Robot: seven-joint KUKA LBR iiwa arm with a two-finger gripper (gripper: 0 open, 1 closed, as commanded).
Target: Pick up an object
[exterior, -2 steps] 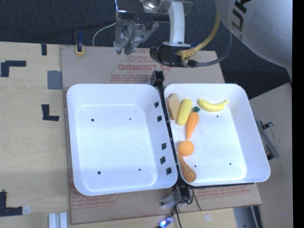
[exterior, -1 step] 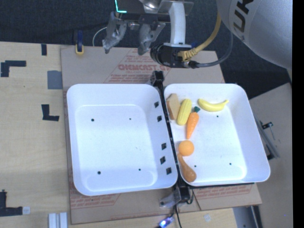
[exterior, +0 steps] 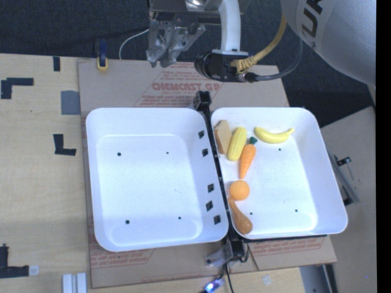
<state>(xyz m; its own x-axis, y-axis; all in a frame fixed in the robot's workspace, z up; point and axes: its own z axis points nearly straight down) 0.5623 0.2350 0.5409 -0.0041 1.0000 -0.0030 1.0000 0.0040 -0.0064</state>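
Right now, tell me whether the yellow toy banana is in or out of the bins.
In: yellow toy banana lies inside right white bin.

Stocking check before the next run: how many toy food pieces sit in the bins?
6, all in the right white bin: tan bread piece, yellow corn, orange carrot, yellow banana, orange ball, orange-brown piece near the front rim.

Glossy white plastic bins (exterior: 98,163) rest on matt brown cardboard (exterior: 177,90) over pale wood bench (exterior: 36,182).
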